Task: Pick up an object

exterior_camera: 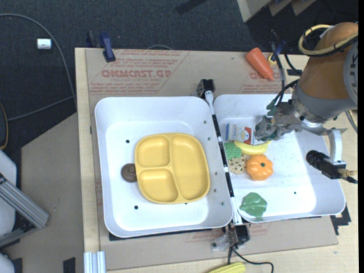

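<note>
The grey arm (327, 78) with its orange band reaches in from the right and bends down over the right-hand bin (318, 201). Its gripper (268, 128) sits low at the back of that bin, just above the yellow banana (253, 148), which curves along the bin floor directly under it. Whether the fingers are spread or closed cannot be told (they show as a dark, blurred cluster), and nothing can be seen clamped between them.

The small objects crowd the left part of the right bin. A white carton with blue and red print (238, 132) stands just behind the banana, near the wall shared with the other bin. Just in front of the banana lies an orange, pumpkin-like fruit (259, 168), touching or nearly touching a speckled cookie-like piece (236, 164) to its left, with a green item (231, 151) beside that. A green leafy toy (253, 205) lies apart from these at the front edge of the bin.

The left-hand bin (114, 152) holds a yellow divided plate (172, 168) with three compartments, and a small brown round object (128, 172) touches the plate's left edge. An orange carrot-shaped toy (260, 63) lies on the tabletop (148, 73) behind the right bin.
</note>
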